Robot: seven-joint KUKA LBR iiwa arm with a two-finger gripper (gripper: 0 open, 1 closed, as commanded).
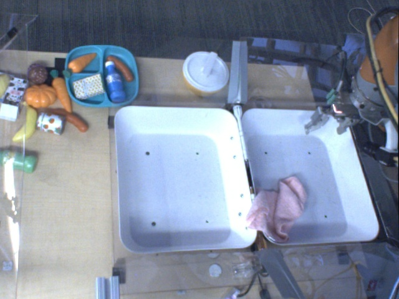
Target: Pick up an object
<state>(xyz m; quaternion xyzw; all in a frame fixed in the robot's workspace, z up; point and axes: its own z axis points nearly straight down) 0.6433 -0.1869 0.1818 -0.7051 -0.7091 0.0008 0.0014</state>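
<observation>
Our gripper [328, 120] hangs over the far right corner of the right bin [336, 229], its two fingers spread apart with nothing between them. We see the pink cloth [282, 205] lying crumpled in the near left part of that bin, its edge draped up against the wall next to the left bin [174, 229], well apart from the gripper. On the bench to the left we see a blue divided plate [128, 60] holding toy food, and a white lidded cup [206, 71] stands behind the bins.
</observation>
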